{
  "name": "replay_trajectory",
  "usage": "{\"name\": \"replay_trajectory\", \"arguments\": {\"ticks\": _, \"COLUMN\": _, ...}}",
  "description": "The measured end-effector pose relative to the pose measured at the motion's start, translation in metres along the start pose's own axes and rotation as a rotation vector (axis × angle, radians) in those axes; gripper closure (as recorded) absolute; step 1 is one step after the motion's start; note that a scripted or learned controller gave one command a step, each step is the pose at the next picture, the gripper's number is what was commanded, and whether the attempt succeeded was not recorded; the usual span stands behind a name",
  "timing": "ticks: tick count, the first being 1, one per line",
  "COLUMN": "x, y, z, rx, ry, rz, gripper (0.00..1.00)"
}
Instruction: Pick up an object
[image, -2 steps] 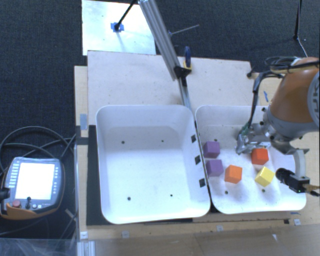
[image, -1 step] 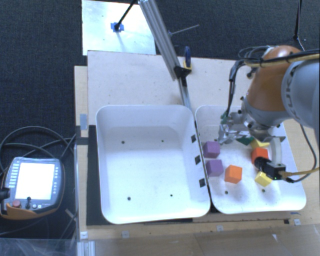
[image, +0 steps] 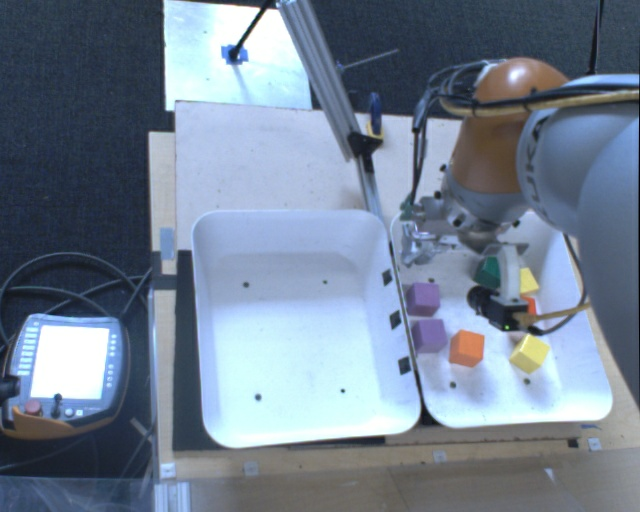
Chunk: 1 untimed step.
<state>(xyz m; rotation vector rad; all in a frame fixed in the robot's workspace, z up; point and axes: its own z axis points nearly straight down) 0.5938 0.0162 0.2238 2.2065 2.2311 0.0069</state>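
My gripper (image: 418, 246) hangs over the upper left part of the right bin (image: 520, 405), close to the wall between the two bins. Its metal fingers point down and nothing shows between them. Just below it lies a purple cube (image: 423, 297), and a second purple cube (image: 430, 334) sits nearer the front. An orange cube (image: 466, 347) and a yellow cube (image: 529, 353) lie further right. A green block (image: 488, 270) and another yellow block (image: 528, 281) sit partly hidden under the wrist.
The left bin (image: 300, 420) stands beside the right one, sharing a dividing wall. A slanted metal rod (image: 325, 75) crosses the back of the bench. A teach pendant (image: 65, 370) lies at the far left off the bench.
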Motion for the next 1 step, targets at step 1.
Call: {"name": "replay_trajectory", "arguments": {"ticks": 1, "x": 0.0473, "y": 0.0238, "z": -0.0127, "rx": 0.0, "ry": 0.002, "rz": 0.0, "gripper": 1.0}}
